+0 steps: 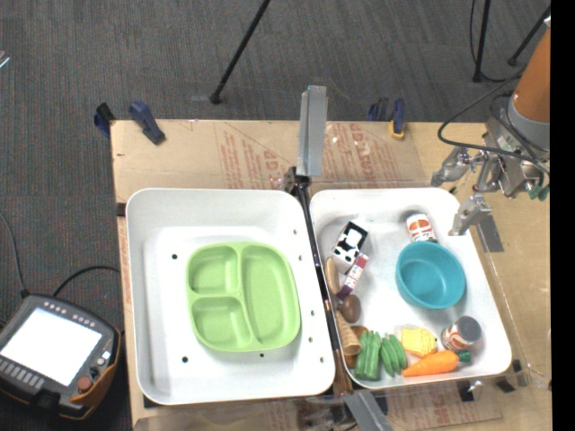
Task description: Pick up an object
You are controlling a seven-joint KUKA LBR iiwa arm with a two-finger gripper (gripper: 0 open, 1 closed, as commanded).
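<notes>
Two metal fingers [473, 206] spread wide above smooth round teal bowl [431, 275].

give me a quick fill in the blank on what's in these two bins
1. The green tray lies in the ____ bin.
2. The bowl in the right bin is ____ in colour.
3. The carrot lies along that bin's ____ edge.
4. The gripper hangs over the right bin's far ____ corner.

Missing words: left; blue; near; right
</notes>
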